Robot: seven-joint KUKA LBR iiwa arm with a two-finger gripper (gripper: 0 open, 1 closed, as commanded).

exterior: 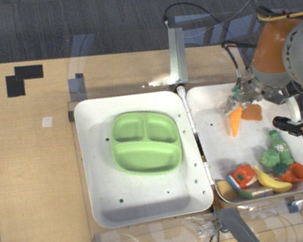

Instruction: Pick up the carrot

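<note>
The orange carrot [235, 124] lies in the right bin [217, 153], in its upper middle part, with the thick end up and the tip pointing down and slightly left. My gripper [237, 101] hangs right over the carrot's thick end, at the end of the grey arm with its orange band [269, 51] reaching in from the right. The gripper's lower part meets the carrot's top edge. Whether the carrot is gripped or only touched is not clear from this angle.
An orange-brown toy piece [252, 112] lies just right of the carrot. Along the right bin's lower edge are a green toy [275, 153], a banana [272, 182], a red-and-white toy [242, 178] and a red cup [297, 172]. A green divided plate [145, 142] sits in the left bin [103, 197].
</note>
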